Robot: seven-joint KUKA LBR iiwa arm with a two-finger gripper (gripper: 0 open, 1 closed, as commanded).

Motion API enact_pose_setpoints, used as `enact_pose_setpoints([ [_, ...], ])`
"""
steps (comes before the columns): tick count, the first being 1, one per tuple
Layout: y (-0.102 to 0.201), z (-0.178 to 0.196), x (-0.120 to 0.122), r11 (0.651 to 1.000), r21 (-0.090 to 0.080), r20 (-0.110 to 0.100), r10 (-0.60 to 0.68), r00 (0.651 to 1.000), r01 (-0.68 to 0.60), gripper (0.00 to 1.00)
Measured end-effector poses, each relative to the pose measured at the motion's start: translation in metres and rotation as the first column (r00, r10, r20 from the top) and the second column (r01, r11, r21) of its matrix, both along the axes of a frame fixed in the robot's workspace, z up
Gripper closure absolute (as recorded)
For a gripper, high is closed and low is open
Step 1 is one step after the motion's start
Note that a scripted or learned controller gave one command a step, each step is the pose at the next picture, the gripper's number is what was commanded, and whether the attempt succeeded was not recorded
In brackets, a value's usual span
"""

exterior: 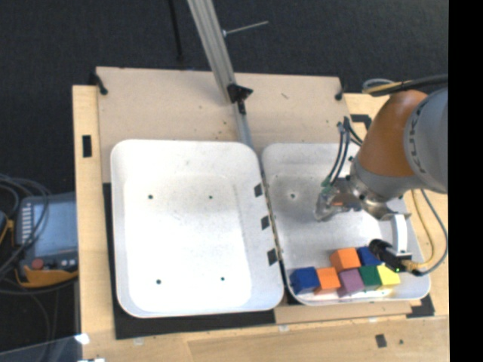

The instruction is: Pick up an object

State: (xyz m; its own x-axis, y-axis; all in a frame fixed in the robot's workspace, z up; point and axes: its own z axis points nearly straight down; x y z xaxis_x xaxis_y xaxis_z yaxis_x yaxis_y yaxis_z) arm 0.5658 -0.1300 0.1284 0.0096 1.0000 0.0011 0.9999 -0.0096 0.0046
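Nearest the camera, a cluster of small coloured cubes sits along the front wall of the right shallow white plastic bin [302, 164] — a blue cube [304, 279], an orange cube [328, 278], a purple cube [352, 281], a green cube [370, 276] and a yellow cube [388, 276] in a rough row, touching one another, with a second orange cube [346, 258] and a second blue cube [367, 256] just behind them. Beside this bin on the left lies a larger shallow white bin [189, 225], its floor speckled with small dark dots. Both bins rest on a pale wooden bench [166, 104], set over a dark carpeted floor [83, 21]. A slanted aluminium rail [211, 36] rises from the bench's back edge, and a handheld control pendant [45, 240] with cables lies on the floor at far left.

From the right, the grey robot arm with an orange band [396, 145] reaches over the right bin. Its two-finger gripper [326, 204] hangs above the bin's bare middle, apart from the cubes — whether it is spread or closed cannot be told, and no object is seen in it.
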Motion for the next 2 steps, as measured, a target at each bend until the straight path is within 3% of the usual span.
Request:
enact_pose_setpoints([
  [2,-0.008,0.110,0.008,1.000,-0.003,0.004,0.013,1.000,-0.013,1.00],
])
